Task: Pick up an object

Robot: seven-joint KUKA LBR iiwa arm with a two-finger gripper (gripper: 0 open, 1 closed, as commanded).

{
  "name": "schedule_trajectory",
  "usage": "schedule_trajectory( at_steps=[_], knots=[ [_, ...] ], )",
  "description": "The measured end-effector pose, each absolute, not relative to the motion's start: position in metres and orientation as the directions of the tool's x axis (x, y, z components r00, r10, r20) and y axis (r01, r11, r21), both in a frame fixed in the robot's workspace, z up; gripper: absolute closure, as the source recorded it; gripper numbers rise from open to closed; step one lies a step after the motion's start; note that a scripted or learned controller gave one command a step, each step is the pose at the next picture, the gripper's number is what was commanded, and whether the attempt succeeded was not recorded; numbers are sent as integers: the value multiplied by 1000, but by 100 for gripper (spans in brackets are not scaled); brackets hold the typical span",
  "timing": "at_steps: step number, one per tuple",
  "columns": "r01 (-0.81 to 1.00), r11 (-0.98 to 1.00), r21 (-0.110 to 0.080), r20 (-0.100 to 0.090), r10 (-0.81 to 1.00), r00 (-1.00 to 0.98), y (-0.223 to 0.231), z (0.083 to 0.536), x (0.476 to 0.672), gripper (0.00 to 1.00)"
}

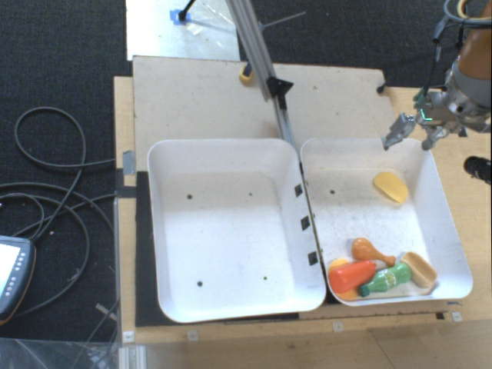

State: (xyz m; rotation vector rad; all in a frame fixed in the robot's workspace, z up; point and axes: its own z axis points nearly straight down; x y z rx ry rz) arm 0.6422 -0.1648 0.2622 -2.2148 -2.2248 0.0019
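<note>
While the gripper (412,135) hung above the far right corner of the right bin (442,198), its two fingers stood spread apart with nothing between them. That put the job at its opening step, as I judged it: the approach, before any object had been chosen by contact.

Nearest to the gripper lay a yellow piece (390,187), alone on the bin floor and well apart from everything else. Crowded into the near corner of the same bin were an orange drumstick-shaped toy (369,250), a red piece (354,273), a green bottle (387,279) and a tan cup-like piece (420,268), all touching or nearly so. The left bin (165,229) sat just beside the right one.

To my mind the next move called for coming down over one target with the fingers straddling it. The yellow piece looked the easier choice, since nothing crowded it, though it seemed flat and low, so the fingertips would need to reach almost to the floor. Going for the pile risked catching two things or nudging them aside.
</note>
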Motion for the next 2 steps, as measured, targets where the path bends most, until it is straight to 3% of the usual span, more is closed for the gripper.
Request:
schedule_trajectory(
  at_steps=[1, 2],
  knots=[
    [1000, 6, 1, -1, 1000, -6, -165, 265, 643, 0],
    [1000, 7, -1, 0, 1000, -7, -158, 215, 651, 0]
  ],
)
